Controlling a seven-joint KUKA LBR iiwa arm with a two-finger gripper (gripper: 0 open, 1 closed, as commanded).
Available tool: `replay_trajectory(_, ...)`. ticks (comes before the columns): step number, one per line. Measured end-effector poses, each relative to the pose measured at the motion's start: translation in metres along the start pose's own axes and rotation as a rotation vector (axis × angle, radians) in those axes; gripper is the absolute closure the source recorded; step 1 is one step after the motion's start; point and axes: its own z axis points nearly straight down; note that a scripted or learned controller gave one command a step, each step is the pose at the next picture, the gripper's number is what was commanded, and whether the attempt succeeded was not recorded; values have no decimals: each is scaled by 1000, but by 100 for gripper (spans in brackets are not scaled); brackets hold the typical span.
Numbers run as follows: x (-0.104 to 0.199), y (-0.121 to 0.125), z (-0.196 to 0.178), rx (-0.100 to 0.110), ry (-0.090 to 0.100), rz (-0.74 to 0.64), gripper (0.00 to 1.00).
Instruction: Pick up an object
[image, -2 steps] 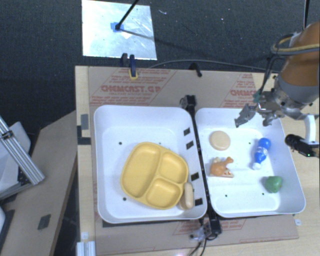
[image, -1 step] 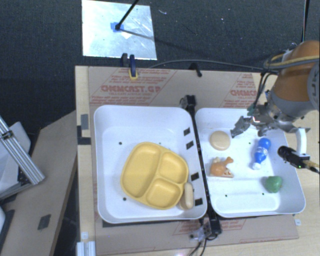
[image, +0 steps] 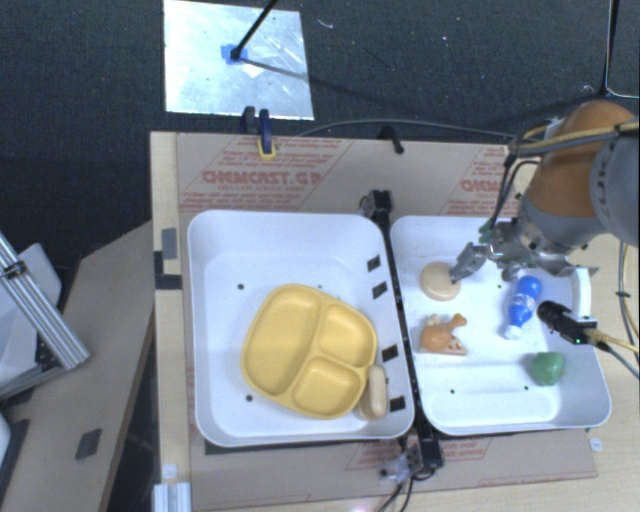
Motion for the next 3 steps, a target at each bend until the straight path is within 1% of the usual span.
replay_trajectory(1,1,11,50,0,0,-3,0)
replay_trajectory(2,1,12,36,-5,0,-3,100)
replay_trajectory(3,-2,15,-9,-6,-1,-2,100)
